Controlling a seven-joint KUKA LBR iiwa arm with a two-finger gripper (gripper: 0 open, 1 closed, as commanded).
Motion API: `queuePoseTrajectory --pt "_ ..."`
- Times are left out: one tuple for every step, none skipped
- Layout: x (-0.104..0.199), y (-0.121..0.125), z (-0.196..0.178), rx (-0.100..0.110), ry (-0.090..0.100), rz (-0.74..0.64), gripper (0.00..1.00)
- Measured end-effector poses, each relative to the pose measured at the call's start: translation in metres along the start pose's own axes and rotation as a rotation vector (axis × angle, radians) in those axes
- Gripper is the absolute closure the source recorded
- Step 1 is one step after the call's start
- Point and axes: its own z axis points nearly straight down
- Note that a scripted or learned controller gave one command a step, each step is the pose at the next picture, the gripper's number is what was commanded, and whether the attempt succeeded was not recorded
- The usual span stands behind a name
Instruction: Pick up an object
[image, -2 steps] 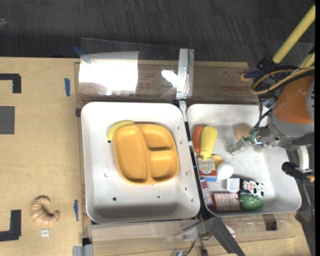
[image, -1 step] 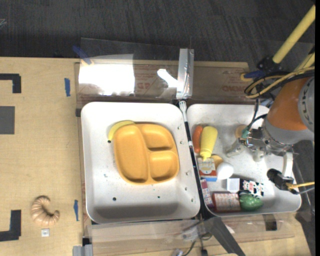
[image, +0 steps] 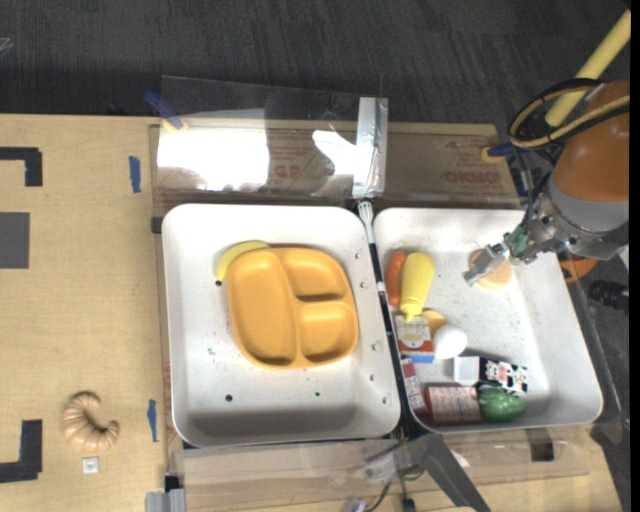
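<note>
The tabletop (image: 70, 300), nearest the camera at its lower edge, carries two white bins side by side; the left bin (image: 190, 300) holds a yellow divided tray (image: 290, 305) with a banana (image: 238, 252) peeking from under its upper left corner; the right bin (image: 560, 350) holds a clutter along its left wall: a yellow squeeze bottle (image: 416, 282) lying with its long axis running up and down the view, an orange piece (image: 396, 275) beside it, a red can (image: 450, 402), a green toy (image: 502, 404) and a small black-and-white carton (image: 503, 375). The hand (image: 490, 262) sits low in the upper part of the right bin, touching or just over a pale, tan object (image: 497, 278); whether its jaws are spread or closed cannot be told. That pale object lies directly below the hand, the likeliest pick; the bottle lies to its left, near.
</note>
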Motion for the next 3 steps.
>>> queuePoseTrajectory --pt "-0.040 0.003 0.075 -0.010 -0.007 0.029 0.00" --pt "0.012 0.070 0.073 -0.015 -0.008 0.209 0.00" --pt "-0.059 0.054 0.074 0.005 0.015 0.238 0.00"
